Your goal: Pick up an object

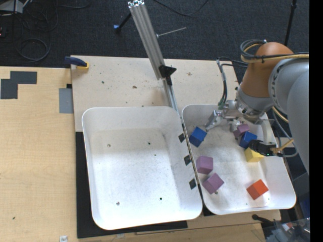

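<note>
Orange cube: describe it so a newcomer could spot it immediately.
Look at the right bin of the two white ones. Near its front right corner sits the orange cube, alone. It is the sole orange block; its neighbours are purple, blue and yellow.

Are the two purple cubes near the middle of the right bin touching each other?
Apart. The camera view shows a strip of white bin floor between the upper purple cube and the lower purple cube.
</note>
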You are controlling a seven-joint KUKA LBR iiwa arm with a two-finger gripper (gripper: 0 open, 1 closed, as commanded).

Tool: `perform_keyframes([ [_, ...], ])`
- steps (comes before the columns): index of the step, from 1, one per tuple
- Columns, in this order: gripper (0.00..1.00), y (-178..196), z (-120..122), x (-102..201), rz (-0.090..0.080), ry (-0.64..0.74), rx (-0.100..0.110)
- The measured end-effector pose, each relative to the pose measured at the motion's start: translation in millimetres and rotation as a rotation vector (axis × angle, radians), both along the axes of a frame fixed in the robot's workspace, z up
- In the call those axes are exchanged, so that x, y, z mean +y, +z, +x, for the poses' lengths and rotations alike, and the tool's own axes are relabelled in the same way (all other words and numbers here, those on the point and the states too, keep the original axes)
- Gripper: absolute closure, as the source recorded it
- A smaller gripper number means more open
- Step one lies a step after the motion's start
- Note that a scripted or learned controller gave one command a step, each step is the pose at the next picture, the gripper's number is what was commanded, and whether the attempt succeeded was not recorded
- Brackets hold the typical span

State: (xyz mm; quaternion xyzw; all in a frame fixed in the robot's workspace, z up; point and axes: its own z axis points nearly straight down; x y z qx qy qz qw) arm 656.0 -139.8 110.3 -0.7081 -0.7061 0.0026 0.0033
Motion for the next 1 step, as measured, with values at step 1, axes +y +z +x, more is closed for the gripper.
perform_keyframes([
  [1, 1.0, 13.3, 1.4, -0.9, -0.001, -0.004, -0.005],
])
